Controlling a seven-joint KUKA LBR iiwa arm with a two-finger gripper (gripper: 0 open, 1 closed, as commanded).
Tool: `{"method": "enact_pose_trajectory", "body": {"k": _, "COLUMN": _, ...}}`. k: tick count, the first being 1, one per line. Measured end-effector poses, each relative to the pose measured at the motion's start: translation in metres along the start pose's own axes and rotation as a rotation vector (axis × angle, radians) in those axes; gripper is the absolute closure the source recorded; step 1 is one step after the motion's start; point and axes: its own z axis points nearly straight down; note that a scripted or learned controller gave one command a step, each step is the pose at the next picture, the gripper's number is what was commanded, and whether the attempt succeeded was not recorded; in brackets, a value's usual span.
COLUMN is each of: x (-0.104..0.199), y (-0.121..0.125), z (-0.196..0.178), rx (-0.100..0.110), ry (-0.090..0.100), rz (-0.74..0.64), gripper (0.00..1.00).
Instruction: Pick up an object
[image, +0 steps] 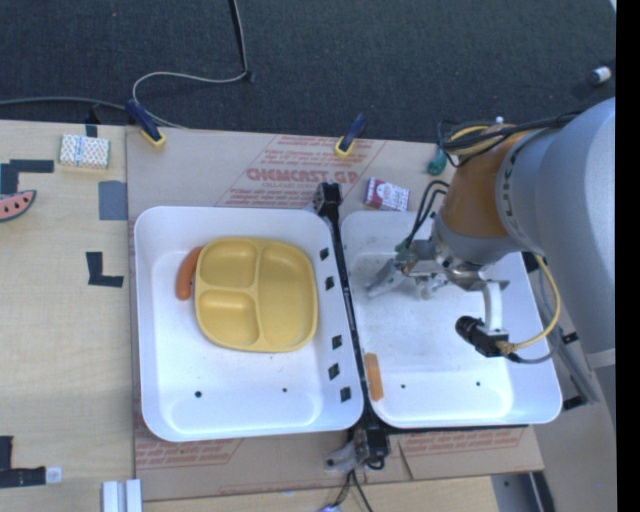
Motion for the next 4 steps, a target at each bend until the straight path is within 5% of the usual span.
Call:
{"method": "enact_pose_trajectory", "body": {"k": 1, "x": -0.003, "y": 0.031, "z": 0.019, "rx": 0.002, "ry": 0.002, "rz": -0.001, "gripper": 0.00}}
{"method": "enact_pose_trajectory", "body": {"k": 2, "x": -0.003, "y": 0.032, "z": 0.009, "rx": -0.001, "ry": 0.001, "rz": -0.003, "gripper": 1.00}}
{"method": "enact_pose_trajectory", "body": {"k": 3, "x": 0.048, "y": -0.060, "z": -0.080, "rx": 0.003, "ry": 0.002, "rz": -0.001, "gripper": 1.00}}
{"method": "enact_pose_trajectory", "body": {"k": 4, "x": 0.047, "y": -0.060, "z": -0.080, "rx": 0.004, "ry": 0.002, "rz": -0.001, "gripper": 0.00}}
